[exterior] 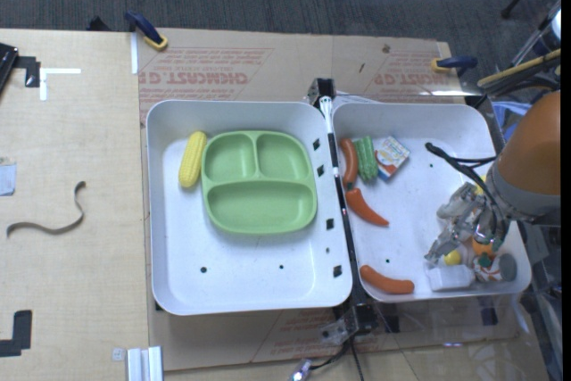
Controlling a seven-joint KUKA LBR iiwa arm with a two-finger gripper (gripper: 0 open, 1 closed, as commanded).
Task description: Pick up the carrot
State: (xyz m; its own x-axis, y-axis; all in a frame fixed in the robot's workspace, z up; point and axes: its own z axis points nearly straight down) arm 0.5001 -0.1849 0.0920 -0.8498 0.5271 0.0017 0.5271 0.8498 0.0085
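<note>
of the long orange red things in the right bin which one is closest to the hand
The sausage lying along the right bin's near edge. The carrot and upright sausage lie farther from the hand.

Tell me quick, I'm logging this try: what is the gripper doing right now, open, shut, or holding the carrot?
Gripper: cannot be told; it sits low over the right bin's near right corner, apart from the carrot.

Grey arm (526, 192) with broad orange band, black cables trailing, silvery metal hand (459, 232) at its tip
</note>
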